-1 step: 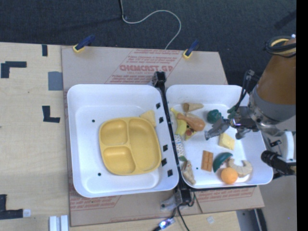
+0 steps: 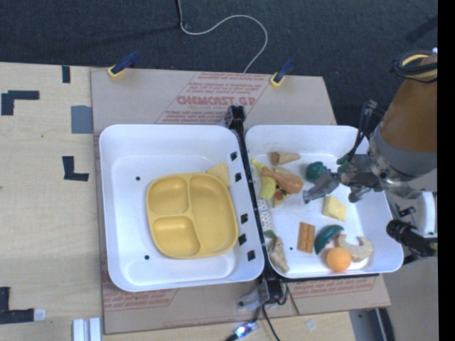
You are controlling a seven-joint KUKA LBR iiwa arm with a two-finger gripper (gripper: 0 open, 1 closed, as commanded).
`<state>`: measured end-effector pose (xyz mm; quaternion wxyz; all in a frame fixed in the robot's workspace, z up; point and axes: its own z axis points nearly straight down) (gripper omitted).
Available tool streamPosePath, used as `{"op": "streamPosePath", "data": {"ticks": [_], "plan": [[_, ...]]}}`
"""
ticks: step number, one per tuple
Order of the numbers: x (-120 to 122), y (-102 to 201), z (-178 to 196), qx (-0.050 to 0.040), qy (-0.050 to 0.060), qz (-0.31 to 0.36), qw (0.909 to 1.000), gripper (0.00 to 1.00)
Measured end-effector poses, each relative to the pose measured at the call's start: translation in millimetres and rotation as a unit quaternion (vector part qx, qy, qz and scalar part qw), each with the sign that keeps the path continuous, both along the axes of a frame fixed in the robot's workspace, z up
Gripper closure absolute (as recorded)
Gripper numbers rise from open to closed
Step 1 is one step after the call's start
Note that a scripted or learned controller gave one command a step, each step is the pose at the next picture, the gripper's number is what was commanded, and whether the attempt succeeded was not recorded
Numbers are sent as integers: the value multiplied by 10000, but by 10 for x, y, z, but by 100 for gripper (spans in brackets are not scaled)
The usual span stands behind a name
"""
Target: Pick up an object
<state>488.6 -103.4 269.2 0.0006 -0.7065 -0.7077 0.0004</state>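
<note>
My gripper (image 2: 330, 195) hangs over the right bin (image 2: 377, 261), reaching in from the right, and its two dark fingers look spread open with nothing between them. Just below it lies a pale yellow block (image 2: 335, 209). A teal-green toy (image 2: 315, 170) sits just up and left of the fingers. Further left are a brown sausage-like piece (image 2: 286, 180) and a yellow piece (image 2: 267, 188). Near the front lie an orange ball (image 2: 339, 260), a green piece (image 2: 328, 234) and a brown cracker (image 2: 306, 236).
The left bin (image 2: 114, 190) holds a yellow divided plate (image 2: 190, 214) and a pale yellow wedge (image 2: 220, 172) by its far right corner. A black divider (image 2: 245, 183) runs between the bins. A beige piece (image 2: 286, 158) lies at the right bin's back.
</note>
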Motion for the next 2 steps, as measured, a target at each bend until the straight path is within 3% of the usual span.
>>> {"op": "streamPosePath", "data": {"ticks": [2], "plan": [[-19,-49,-1239,8,40,-6,10000,0]]}}
